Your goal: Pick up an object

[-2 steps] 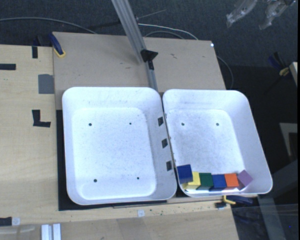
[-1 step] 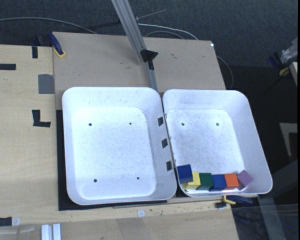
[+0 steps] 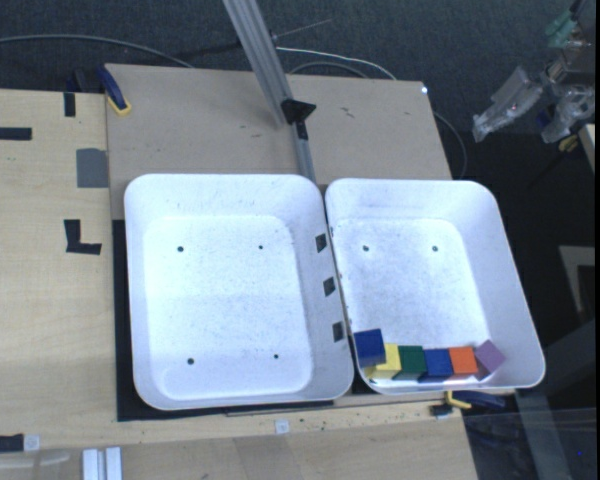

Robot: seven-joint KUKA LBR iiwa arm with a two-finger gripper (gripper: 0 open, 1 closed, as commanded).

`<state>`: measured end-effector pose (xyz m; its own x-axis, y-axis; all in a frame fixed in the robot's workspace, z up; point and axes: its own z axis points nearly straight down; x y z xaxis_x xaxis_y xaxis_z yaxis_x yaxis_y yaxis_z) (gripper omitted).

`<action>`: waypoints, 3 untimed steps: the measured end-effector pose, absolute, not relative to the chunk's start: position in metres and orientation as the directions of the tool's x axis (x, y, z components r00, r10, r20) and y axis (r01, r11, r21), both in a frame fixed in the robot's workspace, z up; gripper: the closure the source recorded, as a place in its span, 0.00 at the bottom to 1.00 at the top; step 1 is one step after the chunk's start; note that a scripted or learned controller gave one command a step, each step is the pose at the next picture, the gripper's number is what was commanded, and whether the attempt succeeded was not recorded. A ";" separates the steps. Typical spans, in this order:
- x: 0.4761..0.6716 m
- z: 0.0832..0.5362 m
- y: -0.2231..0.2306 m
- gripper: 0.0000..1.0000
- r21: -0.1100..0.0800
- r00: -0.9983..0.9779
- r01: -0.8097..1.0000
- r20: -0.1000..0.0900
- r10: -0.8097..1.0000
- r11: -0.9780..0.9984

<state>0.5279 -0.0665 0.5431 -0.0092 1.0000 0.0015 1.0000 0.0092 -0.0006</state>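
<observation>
The end effector (image 3: 540, 108) is seen at the upper right of the camera view, parked beyond the far right corner of the right bin (image 3: 500, 230) and off the table (image 3: 230, 108). It is blurred and partly cut off by the frame edge, so how far it is open cannot be told; nothing is seen held by it. It is judged to be raised and kept aside so that both bins are left unobstructed for the camera before a reach is begun.

The task's things are found in the right bin, packed along its near wall: a blue block (image 3: 369, 344) resting above a yellow block (image 3: 387, 363), then a green block (image 3: 411, 359), a second blue block (image 3: 438, 363), an orange block (image 3: 462, 360) and a purple block (image 3: 489, 355) at the near right corner. They are touching one another in a row, probably because the sloped wall gathers them there. This crowding is judged to make a grasp awkward, since little room is left beside any block and the wall is close.

The left bin (image 3: 140, 268) is set just beside the right one, with dark clips (image 3: 329, 286) along the shared rim. A slanted metal post (image 3: 255, 38) is fixed at the far side of the table.
</observation>
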 end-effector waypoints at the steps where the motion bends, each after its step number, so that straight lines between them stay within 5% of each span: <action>1: 0.619 0.540 -0.075 0.00 -0.001 -0.002 1.000 -0.002 1.000 0.002; 2: 0.608 0.439 -0.130 0.00 -0.010 0.004 1.000 -0.001 1.000 -0.004; 3: 0.662 0.537 -0.138 0.00 0.009 -0.003 1.000 -0.004 1.000 0.003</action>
